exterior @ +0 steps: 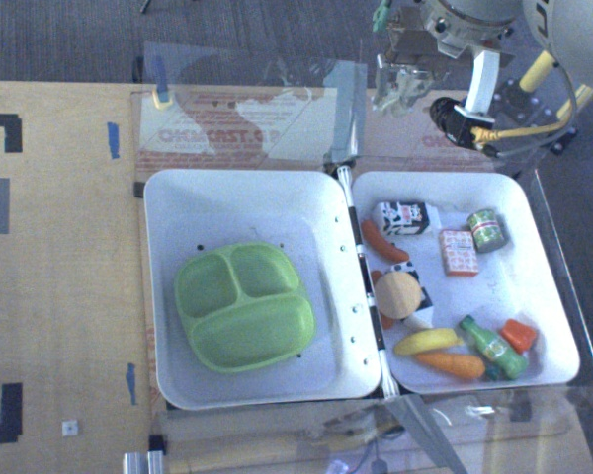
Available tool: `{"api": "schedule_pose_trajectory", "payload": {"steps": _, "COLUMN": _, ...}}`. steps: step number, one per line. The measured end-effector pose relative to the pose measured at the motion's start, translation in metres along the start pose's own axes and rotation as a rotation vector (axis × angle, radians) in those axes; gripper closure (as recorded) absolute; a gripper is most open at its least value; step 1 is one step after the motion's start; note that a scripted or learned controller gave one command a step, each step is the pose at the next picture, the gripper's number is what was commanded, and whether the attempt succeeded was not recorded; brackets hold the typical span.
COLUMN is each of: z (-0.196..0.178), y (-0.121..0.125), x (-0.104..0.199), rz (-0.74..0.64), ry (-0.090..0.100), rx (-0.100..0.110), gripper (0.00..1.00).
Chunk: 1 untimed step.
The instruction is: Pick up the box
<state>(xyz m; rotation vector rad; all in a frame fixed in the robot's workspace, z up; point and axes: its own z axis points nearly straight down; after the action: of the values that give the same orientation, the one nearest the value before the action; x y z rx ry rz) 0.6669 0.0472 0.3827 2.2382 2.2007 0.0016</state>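
On the left, the desk (59,294) is bare wood marked with blue and black tape, and nothing there bears on the job. Next comes the left bin (168,200), holding a green divided plate (244,305) that sits toward its front and plays no part in the pick. Past the divider, the right bin (544,265) is the crowded one: a black-and-white carton (403,217) near the back, a red sausage (384,242) just in front of it, a round tan ball (399,293) beside the divider, a banana (425,341) and a carrot (453,365) along the front, a green bottle (493,346) touching a small red block (519,335) at the front right, and a green can (486,230) at the back right. The box (459,253), small and pinkish-red, lies flat on the bin floor just left of and in front of that can, almost touching it, with bare floor on its other sides. The claw (395,85) hangs high above the back edge of the bins, well apart from the box, with nothing between its fingers; how far they are spread I cannot tell from this slant. To do the approach well, it likely needs to travel forward and to the right until it is straight over the box, then descend with the fingers bracketing the narrower sides, keeping one finger out of the tight gap by the can. Coming down off-centre risks nudging the can or tipping the box.
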Motion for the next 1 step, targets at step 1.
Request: {"api": "schedule_pose_trajectory", "payload": {"steps": 1, "z": 0.1, "y": -0.0947, "x": -0.0137, "rz": 0.148, "ry": 0.001, "rx": 0.004, "gripper": 1.0}}
